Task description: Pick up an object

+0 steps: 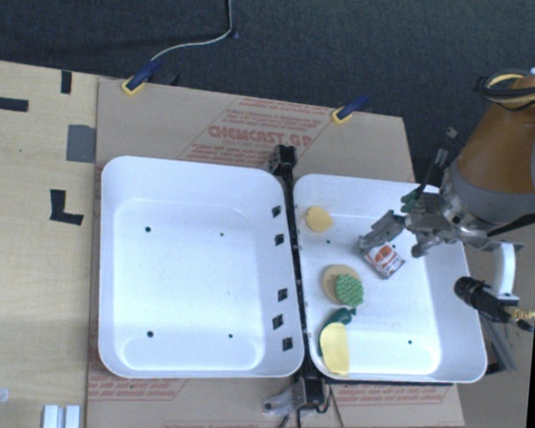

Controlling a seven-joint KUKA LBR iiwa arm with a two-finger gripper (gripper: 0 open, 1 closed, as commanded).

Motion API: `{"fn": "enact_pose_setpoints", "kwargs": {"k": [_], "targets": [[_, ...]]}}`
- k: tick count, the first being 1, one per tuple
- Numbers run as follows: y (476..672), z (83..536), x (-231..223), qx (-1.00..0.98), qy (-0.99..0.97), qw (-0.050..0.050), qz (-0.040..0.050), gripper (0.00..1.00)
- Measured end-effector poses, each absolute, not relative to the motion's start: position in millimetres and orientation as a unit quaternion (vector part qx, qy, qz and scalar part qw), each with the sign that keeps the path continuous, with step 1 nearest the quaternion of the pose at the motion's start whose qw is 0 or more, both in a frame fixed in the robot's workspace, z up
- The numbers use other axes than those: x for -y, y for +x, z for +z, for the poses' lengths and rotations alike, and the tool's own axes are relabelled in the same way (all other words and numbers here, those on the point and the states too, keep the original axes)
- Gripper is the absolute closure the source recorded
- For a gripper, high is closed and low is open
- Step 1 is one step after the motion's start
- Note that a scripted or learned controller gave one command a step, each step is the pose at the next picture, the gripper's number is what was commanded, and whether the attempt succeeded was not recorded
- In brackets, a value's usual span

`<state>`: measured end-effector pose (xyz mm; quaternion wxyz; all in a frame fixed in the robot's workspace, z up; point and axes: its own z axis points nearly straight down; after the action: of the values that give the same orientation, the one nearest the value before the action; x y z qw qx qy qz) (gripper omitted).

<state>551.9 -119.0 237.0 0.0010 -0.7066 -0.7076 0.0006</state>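
My gripper (399, 242) hangs over the right bin (423, 360), near its upper right part, with the fingers spread apart and nothing between them. Just below the left finger (378, 235) lies a small red and white can (384, 259) on the bin floor. A round yellow piece (318, 219) rests near the divider at the top left of this bin. A tan disc with a green ridged piece on it (343, 286) sits mid-bin. A yellow fruit with a green stem (335, 345) lies at the front.
The left bin (121, 270) stands beside the right one, with a black clip strip (285, 257) along the shared wall. The arm's grey and orange body (504, 156) looms over the right bin's far right corner. Both bins rest on a cardboard sheet (256, 132).
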Motion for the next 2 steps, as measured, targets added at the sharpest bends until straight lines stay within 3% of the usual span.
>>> {"fn": "enact_pose_setpoints", "kwargs": {"k": [1,2], "targets": [[552.1,246.8,118.4,0.708,-0.706,0.001,0.0007,1.00],[557.0,344.9,40.7,0.711,-0.704,-0.003,-0.0037,1.00]]}}
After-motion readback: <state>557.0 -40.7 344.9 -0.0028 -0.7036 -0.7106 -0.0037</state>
